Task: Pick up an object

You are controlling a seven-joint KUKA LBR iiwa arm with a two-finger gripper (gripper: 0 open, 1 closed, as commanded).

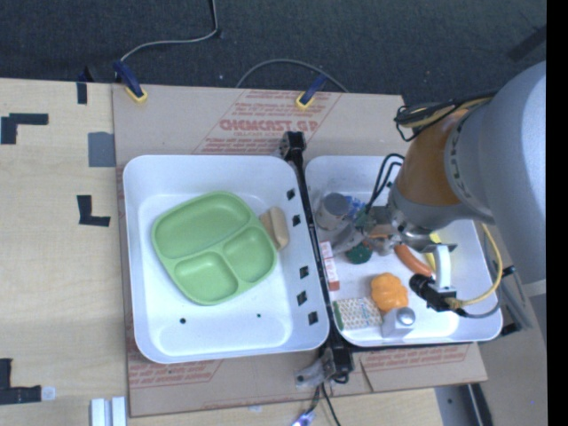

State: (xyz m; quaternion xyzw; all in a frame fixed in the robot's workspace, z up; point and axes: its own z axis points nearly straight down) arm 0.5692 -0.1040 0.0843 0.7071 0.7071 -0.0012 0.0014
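While the arm reaches in from the right, things lie as follows across the worktop point(53, 264), left to right:

- The left bin point(142, 238) holds a green divided plate point(215, 247), three compartments, lying flat; a tan block point(277, 227) touches the plate's right edge.
- The right bin point(479, 327) is crowded. A narrow red-and-white packet point(329, 265) lies along its left wall, with a patterned card point(354, 312) near the front.
- A grey cup-like thing point(335, 207) sits toward the back left, a dark green round piece point(358, 255) just in front of it.
- An orange ball-like object point(388, 291) rests near the front, a small silver can point(398, 320) touching it from the front side.
- An orange carrot-shaped thing point(410, 257) lies tilted, just right of the green piece.
- The pincer point(377, 232) is low over the middle of the right bin, near the green piece (whether it is spread or pinching anything, I cannot tell).
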